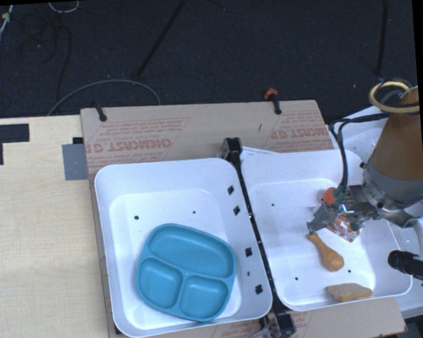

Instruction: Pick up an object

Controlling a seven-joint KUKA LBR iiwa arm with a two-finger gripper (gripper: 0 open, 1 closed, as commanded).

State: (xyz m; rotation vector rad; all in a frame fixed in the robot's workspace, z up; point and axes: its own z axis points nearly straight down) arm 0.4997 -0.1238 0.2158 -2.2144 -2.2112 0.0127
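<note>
Over the right-hand shallow white plastic bin (286, 195), near its right wall, the grey two-finger gripper (341, 216) of the KUKA arm (400, 153) hangs low, reaching in from the right with its orange band just above the wrist. A small crinkled reddish-and-white wrapped object (345, 226) sits right at the fingertips, but the slanted view does not settle whether it is clamped between the fingers or merely lying under them, nor how far apart the fingers stand. Just below the gripper, a tan wooden spoon-shaped piece (327, 251) lies tilted on the bin floor, its rounded end pointing toward the bin's front right corner. A flat beige bread-like slab (348, 292) rests against the front wall of the same bin, near that corner. In the left-hand white bin (118, 186), a blue plastic divided plate with three compartments (185, 272) lies toward the front edge, slightly turned. Both bins sit side by side on a brown printed cardboard sheet (194, 133), touching along a shared middle rim, and the sheet rests on the pale wooden bench (36, 251).
</note>
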